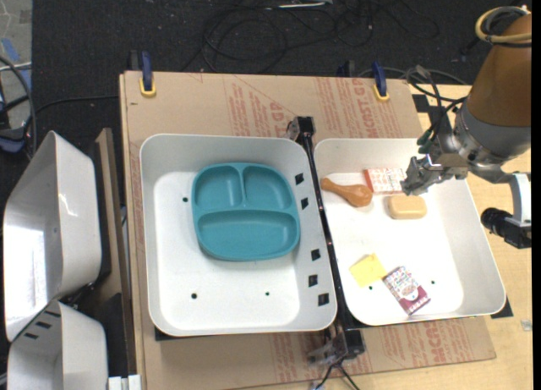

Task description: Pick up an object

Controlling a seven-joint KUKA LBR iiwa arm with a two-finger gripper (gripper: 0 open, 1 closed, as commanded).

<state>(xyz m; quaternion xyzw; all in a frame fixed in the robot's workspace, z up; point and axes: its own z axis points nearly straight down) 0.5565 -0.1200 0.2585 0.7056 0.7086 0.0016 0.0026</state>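
The right bin (pixel 473 244) holds several small objects. A tan oval block (pixel 407 206) lies near its upper middle. Left of it lies a brown wooden spoon (pixel 348 190), and a red and white packet (pixel 384 179) sits just above them. A yellow square piece (pixel 366 270) and a pink patterned packet (pixel 406 288) lie toward the front. My gripper (pixel 418 178) hangs low over the bin, just above and right of the tan block, beside the red and white packet. I see nothing between its fingers.
The left bin (pixel 161 236) carries a teal divided plate (pixel 246 211). A black divider with clips (pixel 319 236) runs between the bins. The bins rest on a cardboard sheet (pixel 254 101). White tubs (pixel 51 227) stand off the bench at left, and cables lie on the floor behind.
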